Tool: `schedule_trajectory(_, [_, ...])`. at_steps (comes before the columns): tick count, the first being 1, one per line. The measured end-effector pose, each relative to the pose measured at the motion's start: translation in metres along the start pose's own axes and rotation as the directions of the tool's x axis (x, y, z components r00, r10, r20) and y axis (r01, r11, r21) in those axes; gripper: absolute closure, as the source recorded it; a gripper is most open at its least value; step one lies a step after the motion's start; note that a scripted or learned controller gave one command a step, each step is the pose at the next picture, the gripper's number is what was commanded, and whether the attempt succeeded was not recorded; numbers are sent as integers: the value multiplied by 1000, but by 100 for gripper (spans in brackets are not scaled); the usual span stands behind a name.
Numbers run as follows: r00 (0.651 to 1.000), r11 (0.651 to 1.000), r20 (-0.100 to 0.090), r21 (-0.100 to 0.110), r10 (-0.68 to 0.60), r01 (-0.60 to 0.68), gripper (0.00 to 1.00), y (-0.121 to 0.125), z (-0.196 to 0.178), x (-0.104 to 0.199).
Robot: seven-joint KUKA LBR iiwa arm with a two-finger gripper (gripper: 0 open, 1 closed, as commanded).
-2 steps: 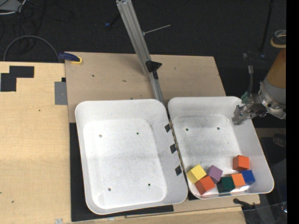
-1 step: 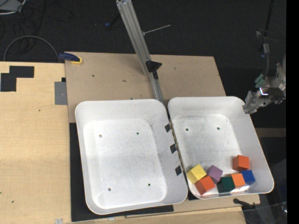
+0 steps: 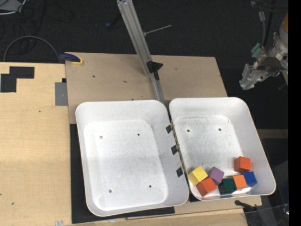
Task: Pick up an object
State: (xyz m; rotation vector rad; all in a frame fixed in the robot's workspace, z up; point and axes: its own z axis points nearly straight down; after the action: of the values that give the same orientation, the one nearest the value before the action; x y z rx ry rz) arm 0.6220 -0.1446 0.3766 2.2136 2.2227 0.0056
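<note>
no readable text anywhere, no labels on the blocks, no numbers or brand marks on the bins

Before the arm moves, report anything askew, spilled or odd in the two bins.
Nothing looks spilled or damaged. The small coloured blocks, among them a yellow cube and a purple cube, all sit crowded into the near corner of the right-hand shallow white bin, several touching and turned at different angles. That crowding could hinder a grasp.

The bench point(image 3: 113, 74) looked like matt pale wood; both bins point(image 3: 94, 121) were smooth white plastic, faintly speckled.
</note>
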Motion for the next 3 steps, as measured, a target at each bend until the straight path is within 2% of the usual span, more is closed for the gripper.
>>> schedule_trajectory(1, [1000,1000,2,5,7,-7,100,28,-13,-41])
schedule_trajectory(2, [1000,1000,-2,13,6,-6,100,-19,28,-41])
schedule_trajectory(3, [1000,1000,2,-1,1,-1,100,-48,-169,-43])
